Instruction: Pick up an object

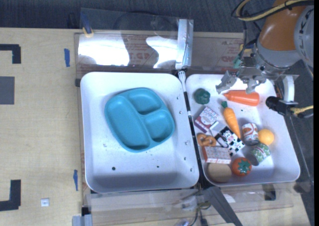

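White bins sat side by side on the table: the left bin (94, 170) held a blue divided plate (139, 118), the right bin (291, 163) a crowded heap of toy food, likely pooled there as picking stock. Over its far end hung the gripper (238, 83), fingers spread open and holding nothing, just above an orange-red carrot-like toy (243, 98), seemingly the target; nearby lay a smaller carrot (230, 118), a tomato (241, 167) and a dark green ball (202, 95).

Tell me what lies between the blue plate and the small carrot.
In the camera view, the bins' rims and a red-and-white packet lie between the blue plate and the small carrot.
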`<state>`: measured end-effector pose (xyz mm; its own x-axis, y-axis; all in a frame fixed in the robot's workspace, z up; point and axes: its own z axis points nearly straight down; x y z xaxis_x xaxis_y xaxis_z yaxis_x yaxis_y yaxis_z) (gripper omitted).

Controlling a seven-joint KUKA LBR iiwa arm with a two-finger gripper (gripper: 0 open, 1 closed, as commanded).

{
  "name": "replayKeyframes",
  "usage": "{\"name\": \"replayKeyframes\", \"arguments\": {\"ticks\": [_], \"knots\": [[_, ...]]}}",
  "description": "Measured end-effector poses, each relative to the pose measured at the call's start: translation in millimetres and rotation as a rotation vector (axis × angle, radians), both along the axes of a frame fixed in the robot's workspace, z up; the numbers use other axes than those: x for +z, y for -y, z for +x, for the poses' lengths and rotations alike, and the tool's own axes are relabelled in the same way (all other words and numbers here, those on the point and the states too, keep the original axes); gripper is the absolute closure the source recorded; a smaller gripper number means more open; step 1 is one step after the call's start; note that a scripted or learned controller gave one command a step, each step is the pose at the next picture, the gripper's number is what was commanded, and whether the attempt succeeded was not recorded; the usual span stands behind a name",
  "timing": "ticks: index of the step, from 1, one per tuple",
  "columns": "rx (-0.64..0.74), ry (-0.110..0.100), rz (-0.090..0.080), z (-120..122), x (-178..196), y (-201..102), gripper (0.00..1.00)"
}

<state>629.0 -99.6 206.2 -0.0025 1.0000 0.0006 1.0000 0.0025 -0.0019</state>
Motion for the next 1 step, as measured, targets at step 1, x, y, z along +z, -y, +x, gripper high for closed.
{"name": "replayKeyframes", "arguments": {"ticks": [1], "knots": [[0.074,0.010,-0.003,-52.7,-109.0,19.1,0.00]]}}
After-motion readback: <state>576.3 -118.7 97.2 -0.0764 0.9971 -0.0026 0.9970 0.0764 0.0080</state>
